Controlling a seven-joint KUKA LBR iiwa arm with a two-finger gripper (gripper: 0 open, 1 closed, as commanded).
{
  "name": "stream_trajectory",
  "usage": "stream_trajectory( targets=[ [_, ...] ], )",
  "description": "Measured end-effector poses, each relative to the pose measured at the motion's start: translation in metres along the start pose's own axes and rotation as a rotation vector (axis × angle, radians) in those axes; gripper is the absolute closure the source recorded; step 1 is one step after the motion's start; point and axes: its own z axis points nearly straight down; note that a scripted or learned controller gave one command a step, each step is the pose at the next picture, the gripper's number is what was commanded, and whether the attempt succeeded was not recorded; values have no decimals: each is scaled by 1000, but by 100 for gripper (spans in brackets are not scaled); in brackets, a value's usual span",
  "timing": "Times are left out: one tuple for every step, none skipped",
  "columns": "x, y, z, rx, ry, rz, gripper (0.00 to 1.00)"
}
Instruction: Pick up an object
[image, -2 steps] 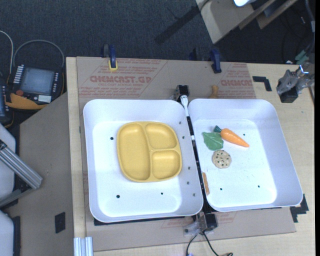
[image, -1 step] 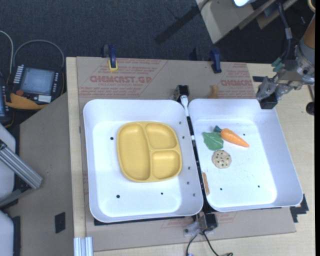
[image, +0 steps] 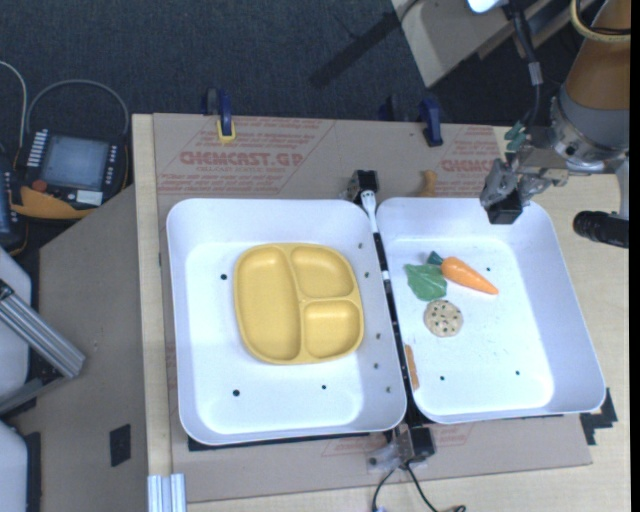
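Bright, even overhead light, glare washing out the white bins (image: 190, 300), soft shadows, slightly soft focus.

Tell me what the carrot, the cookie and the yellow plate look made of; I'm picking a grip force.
Carrot: likely moulded plastic, smooth orange body with a flat green leaf.
Cookie: a toy, tan with dark specks and a matte look; whether it is plastic or foam is unclear.
Yellow plate: probably hard plastic, one even colour, rounded divided compartments, faint sheen.
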Motion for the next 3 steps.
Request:
stream_trajectory(
  targets=[
    [45,-19,14,2,0,0,100],
    [96,-34,32,2,1,-1,100],
    [150,-44,26,0,0,-1,100]
  ],
)
